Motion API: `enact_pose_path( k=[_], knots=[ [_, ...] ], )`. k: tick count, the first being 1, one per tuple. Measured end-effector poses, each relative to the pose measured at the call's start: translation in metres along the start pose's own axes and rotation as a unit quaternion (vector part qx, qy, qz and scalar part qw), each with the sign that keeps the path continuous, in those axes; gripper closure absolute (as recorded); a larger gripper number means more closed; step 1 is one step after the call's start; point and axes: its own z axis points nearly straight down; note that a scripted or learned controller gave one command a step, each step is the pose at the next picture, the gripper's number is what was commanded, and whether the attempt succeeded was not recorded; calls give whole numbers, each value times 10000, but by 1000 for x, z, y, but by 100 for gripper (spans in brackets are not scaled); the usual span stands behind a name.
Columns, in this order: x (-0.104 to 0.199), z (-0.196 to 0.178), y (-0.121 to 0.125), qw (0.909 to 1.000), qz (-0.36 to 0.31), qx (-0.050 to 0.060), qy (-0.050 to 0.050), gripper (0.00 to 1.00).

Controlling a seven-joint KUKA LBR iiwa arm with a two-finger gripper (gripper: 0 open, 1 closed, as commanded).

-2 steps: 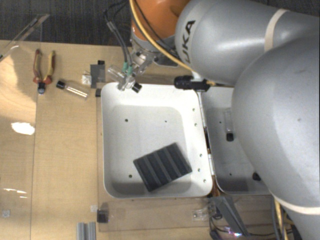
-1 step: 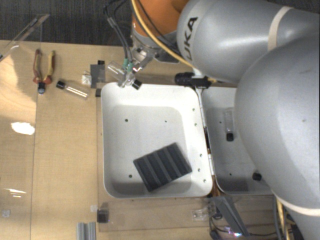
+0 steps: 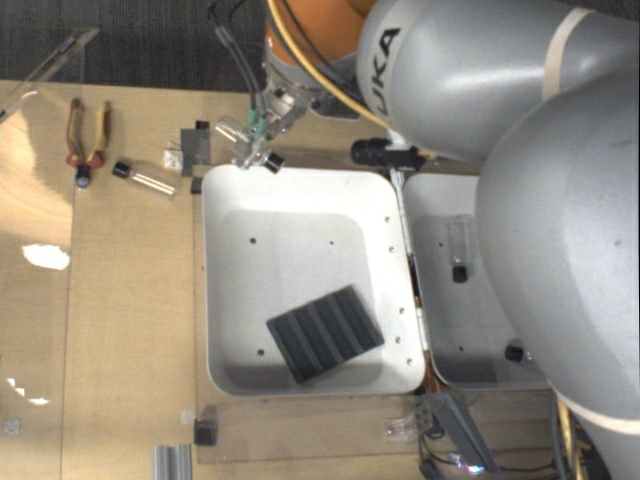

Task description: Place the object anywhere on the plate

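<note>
A dark ribbed rectangular plate (image 3: 325, 333) lies tilted in the front part of the left white bin (image 3: 225, 268). My gripper (image 3: 256, 144) hangs over that bin's far left corner, well away from the plate. A small dark bit (image 3: 273, 162) shows at its tip, and I cannot tell what it is. In the right bin (image 3: 440, 363) a small clear tube with a black end (image 3: 459, 251) lies near the left wall. A small black piece (image 3: 514, 351) sits beside the arm's edge. The grey arm (image 3: 520, 118) hides most of the right bin.
On the wooden bench left of the bins lie red-handled pliers (image 3: 86, 138), a small clear vial (image 3: 146, 176) and a black block (image 3: 197, 144). Another small dark block (image 3: 205, 430) sits near the front edge. Cables (image 3: 235, 43) run by the wrist.
</note>
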Motion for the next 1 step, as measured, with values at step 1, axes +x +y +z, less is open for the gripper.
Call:
enact_pose_path(
  k=[1],
  knots=[
    [0, -11, 1, 10000, 0, -28, -6, 100]
  ],
)
